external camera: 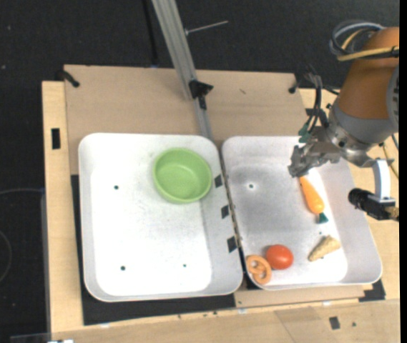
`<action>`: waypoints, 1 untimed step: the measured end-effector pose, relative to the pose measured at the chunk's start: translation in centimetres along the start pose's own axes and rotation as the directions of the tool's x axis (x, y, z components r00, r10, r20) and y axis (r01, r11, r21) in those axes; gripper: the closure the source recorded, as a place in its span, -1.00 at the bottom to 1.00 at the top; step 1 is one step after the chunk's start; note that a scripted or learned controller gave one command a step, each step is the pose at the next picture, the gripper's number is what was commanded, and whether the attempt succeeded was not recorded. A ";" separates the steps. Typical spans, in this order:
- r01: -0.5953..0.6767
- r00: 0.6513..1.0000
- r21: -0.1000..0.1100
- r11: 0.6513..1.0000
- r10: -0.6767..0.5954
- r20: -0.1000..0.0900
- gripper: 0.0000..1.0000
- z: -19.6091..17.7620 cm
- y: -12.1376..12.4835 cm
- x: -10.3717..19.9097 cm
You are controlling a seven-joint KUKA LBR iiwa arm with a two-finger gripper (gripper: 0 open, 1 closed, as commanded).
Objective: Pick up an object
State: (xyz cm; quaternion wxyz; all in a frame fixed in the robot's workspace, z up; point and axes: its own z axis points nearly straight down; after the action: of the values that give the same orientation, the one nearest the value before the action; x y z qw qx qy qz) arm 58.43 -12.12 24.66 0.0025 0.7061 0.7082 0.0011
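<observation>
White plastic bins are sitting side by side on the bench. Left bin is holding a green bowl near its upper right corner. Right bin is carrying a carrot with its green end pointing down and right, a tomato, an orange slice-like piece touching the tomato's left side at the lower rim, and a tan wedge (bread, perhaps). Gripper is hovering just above the carrot's upper tip; whether its pincer is spread or pressed together I cannot tell, the tips reading as one dark mass. Nothing is showing between them.
</observation>
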 end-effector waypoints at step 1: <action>0.001 1.000 -0.002 1.000 -0.001 -0.001 1.00 -5.2 0.2 -0.1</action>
State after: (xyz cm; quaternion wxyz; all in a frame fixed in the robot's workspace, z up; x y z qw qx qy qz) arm 58.58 -12.23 29.82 0.0030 0.7058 0.7084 0.0021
